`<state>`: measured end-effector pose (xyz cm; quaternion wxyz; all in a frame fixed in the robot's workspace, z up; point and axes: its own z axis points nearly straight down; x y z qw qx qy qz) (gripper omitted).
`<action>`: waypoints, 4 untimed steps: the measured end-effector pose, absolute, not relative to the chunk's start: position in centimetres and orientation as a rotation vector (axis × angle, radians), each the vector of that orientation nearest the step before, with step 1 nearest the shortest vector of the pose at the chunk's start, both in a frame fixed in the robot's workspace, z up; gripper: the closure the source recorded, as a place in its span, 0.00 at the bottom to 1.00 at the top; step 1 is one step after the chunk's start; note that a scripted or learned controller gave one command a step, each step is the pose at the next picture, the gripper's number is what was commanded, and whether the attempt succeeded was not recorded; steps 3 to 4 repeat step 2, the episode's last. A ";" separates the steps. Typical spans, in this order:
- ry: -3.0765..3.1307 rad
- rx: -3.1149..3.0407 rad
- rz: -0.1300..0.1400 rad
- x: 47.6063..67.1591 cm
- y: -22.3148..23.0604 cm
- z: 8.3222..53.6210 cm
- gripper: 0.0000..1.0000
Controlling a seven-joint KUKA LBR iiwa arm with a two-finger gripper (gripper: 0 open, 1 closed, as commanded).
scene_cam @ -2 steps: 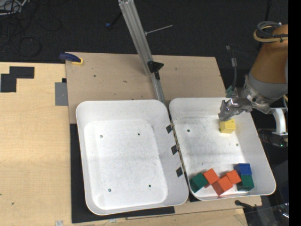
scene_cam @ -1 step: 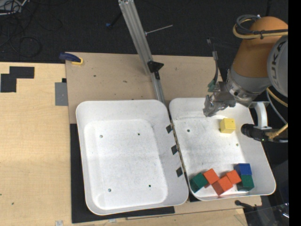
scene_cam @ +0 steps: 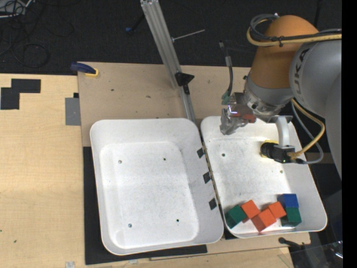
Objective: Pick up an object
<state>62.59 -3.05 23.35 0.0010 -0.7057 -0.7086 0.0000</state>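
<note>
My gripper [scene_cam: 228, 125] hangs over the far end of the right bin [scene_cam: 312, 190], close to the bin's left wall. I see nothing held in it. I cannot tell whether it is wide or narrow, because it is small and blurred at this slant.

What I could pick up lies at the near end of the same bin, well apart from me. There is a huddle of blocks: a green block [scene_cam: 236, 214] on the left, an orange block [scene_cam: 250, 208] touching it, two more orange ones beside that, then a blue block [scene_cam: 289, 200] and a second green block [scene_cam: 293, 217] on the right.

I judge the blue block the best target, since its far face looks free. I should travel nearward and rightward, come down straight over it, and line my jaws across its open sides so that I do not wedge against a neighbour. The left green block sits close to the wall, which would cramp me.

The blocks crowd so tightly that I cannot tell which ones merely touch and which lean or rest on each other. The second green block is partly covered by the orange one beside it. The left bin [scene_cam: 96, 132] offers me no target that I can see.
</note>
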 end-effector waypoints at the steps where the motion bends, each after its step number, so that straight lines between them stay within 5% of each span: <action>1: -2.224 -2.216 -0.001 63.3 2.2 24.2 1.00; 2: -2.223 -2.214 0.004 63.5 7.3 22.8 1.00; 4: -2.223 -2.214 0.004 63.5 7.3 22.8 1.00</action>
